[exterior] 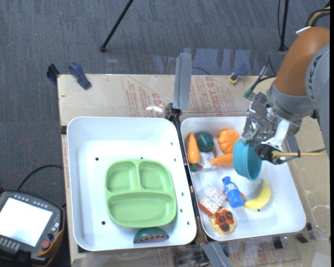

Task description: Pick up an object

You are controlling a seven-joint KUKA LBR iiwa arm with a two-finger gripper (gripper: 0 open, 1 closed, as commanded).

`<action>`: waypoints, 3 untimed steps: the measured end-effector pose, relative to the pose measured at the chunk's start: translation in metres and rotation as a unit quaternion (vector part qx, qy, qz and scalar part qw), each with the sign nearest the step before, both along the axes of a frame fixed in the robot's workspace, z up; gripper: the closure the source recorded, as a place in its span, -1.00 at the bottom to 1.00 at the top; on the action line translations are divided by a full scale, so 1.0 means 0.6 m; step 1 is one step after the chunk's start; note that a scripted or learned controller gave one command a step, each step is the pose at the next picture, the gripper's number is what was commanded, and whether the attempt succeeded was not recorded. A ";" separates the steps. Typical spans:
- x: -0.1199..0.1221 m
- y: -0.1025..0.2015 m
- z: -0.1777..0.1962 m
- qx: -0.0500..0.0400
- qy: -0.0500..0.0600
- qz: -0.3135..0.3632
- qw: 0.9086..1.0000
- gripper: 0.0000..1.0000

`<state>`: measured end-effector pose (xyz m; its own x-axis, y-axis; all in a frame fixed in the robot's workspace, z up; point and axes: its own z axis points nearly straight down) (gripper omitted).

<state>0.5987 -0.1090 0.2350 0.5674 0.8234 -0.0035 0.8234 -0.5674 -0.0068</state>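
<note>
On the left, the left bin (78,149) held a green plate (140,193) with three parts, and a small watermelon slice toy (151,236) lay just below the plate, near the bin's front edge. To the right sat the right bin (284,216), full of little toys. A carrot (192,148) stood by its left wall, with a dark green pepper (205,141) and an orange pepper (228,139) beside it. Lower down were a snack packet (211,200), a small pizza (223,220), a blue bottle (232,192) and a yellow banana (259,196). The blue bowl (247,159) was tipped up on its side, off the bin floor, above the bottle and the banana. The gripper (260,143) looked pinched on the bowl's rim, though the grip spot was hard to see, so it may only have been a light hold. To do this step well, the arm should lift slowly and straight up, keep the pinch tight, and not bump the orange pepper.
</note>
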 end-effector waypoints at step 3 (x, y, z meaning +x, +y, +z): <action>-0.170 0.044 -0.211 -0.001 0.005 -0.202 0.979 -1.00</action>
